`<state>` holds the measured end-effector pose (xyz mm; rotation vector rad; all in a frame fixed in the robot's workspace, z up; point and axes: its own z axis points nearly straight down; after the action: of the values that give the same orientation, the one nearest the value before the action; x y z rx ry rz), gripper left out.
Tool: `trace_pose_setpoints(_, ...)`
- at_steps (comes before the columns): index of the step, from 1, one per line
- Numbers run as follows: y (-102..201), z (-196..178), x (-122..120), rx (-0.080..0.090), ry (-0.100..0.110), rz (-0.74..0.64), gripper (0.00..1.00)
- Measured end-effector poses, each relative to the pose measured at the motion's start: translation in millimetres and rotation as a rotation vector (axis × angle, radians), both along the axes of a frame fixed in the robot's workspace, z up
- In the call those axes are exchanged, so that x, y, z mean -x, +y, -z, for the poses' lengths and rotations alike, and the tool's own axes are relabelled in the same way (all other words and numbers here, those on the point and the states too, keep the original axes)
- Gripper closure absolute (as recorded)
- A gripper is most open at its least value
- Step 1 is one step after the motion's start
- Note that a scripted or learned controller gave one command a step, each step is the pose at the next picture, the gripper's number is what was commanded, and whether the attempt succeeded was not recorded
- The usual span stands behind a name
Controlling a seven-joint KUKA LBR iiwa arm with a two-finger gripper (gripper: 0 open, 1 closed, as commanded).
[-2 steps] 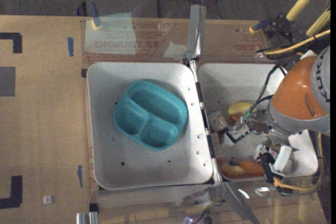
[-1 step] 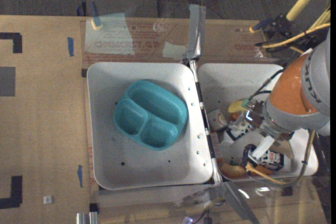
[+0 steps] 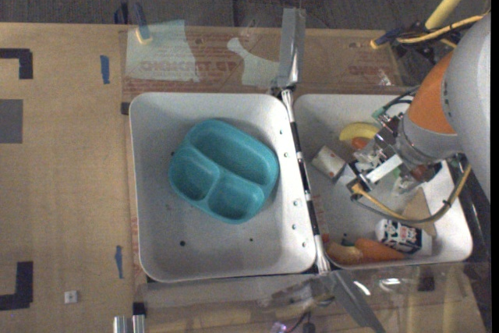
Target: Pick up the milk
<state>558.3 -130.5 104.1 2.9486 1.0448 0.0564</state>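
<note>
The milk (image 3: 404,235) is a small white carton with black patches. It lies on its side near the front edge of the right bin (image 3: 461,239). My gripper (image 3: 371,172) hangs over the middle of that bin, up and to the left of the milk and apart from it. Nothing shows in its grasp. The grey wrist with its orange band (image 3: 433,105) reaches in from the right and covers the bin's right part.
A small white box (image 3: 329,161) lies just left of the gripper. A yellow banana (image 3: 357,131) with an orange piece (image 3: 359,143) lies behind it. Carrots (image 3: 368,249) rest at the front edge beside the milk. The left bin (image 3: 148,168) holds a teal divided plate (image 3: 224,168).
</note>
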Motion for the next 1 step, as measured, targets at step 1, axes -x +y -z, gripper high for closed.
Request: trace_pose_setpoints(1, -72.9, -62.6, -42.9, -0.007, 0.041, 0.326, 0.00)
